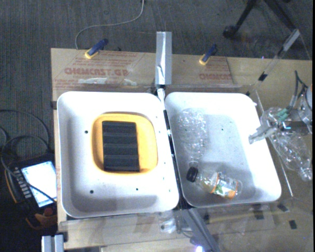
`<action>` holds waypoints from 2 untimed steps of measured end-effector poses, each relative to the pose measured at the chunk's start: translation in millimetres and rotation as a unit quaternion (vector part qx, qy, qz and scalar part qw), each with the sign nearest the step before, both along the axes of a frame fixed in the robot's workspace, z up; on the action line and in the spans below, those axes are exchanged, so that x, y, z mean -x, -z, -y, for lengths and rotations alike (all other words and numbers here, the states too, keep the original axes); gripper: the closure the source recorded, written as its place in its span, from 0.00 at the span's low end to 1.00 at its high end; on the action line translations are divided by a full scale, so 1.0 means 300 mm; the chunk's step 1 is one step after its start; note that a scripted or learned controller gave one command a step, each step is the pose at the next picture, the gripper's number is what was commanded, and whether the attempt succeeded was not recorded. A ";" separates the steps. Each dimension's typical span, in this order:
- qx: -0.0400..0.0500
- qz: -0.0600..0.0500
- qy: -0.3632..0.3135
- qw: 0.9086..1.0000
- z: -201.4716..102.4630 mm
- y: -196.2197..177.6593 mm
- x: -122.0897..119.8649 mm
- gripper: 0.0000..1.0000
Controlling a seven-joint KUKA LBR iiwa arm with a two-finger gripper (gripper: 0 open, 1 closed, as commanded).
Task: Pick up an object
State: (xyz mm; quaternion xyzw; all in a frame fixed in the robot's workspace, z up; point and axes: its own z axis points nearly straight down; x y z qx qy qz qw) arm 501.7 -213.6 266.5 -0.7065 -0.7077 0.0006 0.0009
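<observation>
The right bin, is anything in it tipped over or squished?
Yes. A small bottle with a black cap lies on its side near the right bin's front edge, and a clear plastic bottle nearer the middle divider looks crumpled.

White bins, yellow tray, clear bottles

Left bin [73, 140] white, holding a yellow tray [149, 140] with a ribbed black insert [121, 146]; right bin [236, 109] white; clear bottle [215, 182], black cap, orange-green label
</observation>
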 end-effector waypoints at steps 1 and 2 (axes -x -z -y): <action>-0.001 -0.001 -0.010 1.000 -0.108 0.433 0.045 0.00; 0.000 -0.001 -0.010 1.000 -0.107 0.433 0.045 0.00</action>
